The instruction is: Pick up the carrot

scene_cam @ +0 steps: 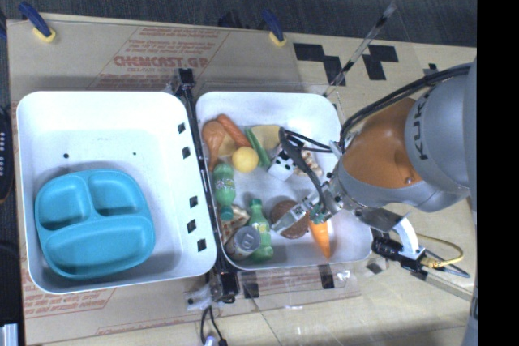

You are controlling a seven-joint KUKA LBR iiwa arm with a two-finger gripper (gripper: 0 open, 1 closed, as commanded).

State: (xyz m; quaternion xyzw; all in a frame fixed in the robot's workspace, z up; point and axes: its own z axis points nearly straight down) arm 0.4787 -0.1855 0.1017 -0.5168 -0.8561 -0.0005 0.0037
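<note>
We see the hand [319, 215] in the right bin [324, 105], near side, its fingers pinching the top of the carrot [322, 237].

The right bin [324, 105] is crowded along its left wall: yellow ball [245, 160], green bottles [258, 232] and a can [246, 240] block entry there. Around the carrot [321, 237], only the bin's lower right corner lies bare.
</note>
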